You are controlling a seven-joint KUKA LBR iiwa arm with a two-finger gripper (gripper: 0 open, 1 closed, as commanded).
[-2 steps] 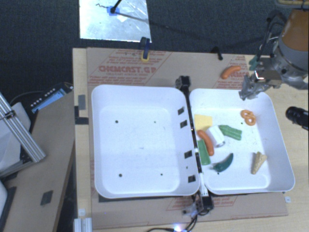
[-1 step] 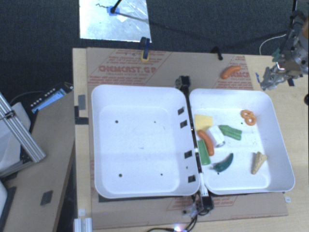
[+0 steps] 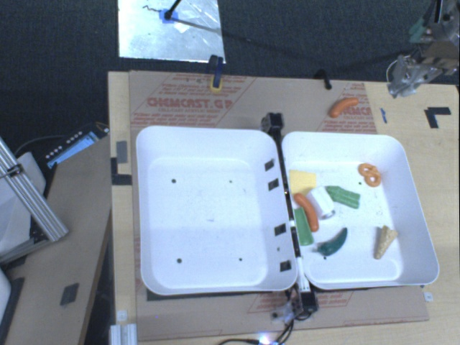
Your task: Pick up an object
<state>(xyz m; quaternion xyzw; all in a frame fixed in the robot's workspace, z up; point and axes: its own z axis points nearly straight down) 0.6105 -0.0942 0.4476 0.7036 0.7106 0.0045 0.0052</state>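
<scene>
White plastic, two shallow bins side by side on a tan wooden bench (image 3: pixel 180 95) printed with red lettering.

Left bin (image 3: pixel 208 210): bare white floor with a few small dark dots.

Right bin (image 3: pixel 410 214), contents:
- Yellow wedge-shaped block (image 3: pixel 302 180), near the bin's left wall, toward its far edge.
- Orange-red sausage-shaped toy (image 3: pixel 306 210), just below the yellow block, lying at a slant.
- White cylinder (image 3: pixel 322 201), touching the sausage's right side.
- Green ridged bar (image 3: pixel 343 196), just right of the cylinder.
- Light green flat stick (image 3: pixel 302 226), along the left wall, beside the sausage.
- Dark green curved pepper-like piece (image 3: pixel 333 243), toward the near edge.
- Orange pretzel-shaped piece (image 3: pixel 370 173), toward the far right corner.
- Tan cone-shaped piece (image 3: pixel 384 241), toward the near right corner.

On the bench outside the bins: a second orange sausage-shaped toy (image 3: pixel 343 106), near the far edge beyond the right bin.

Hand (image 3: pixel 408 76): grey metal, above the bench's far right corner, well apart from both bins and from every item. Whether it is open or closed cannot be told; nothing is seen in it.
</scene>
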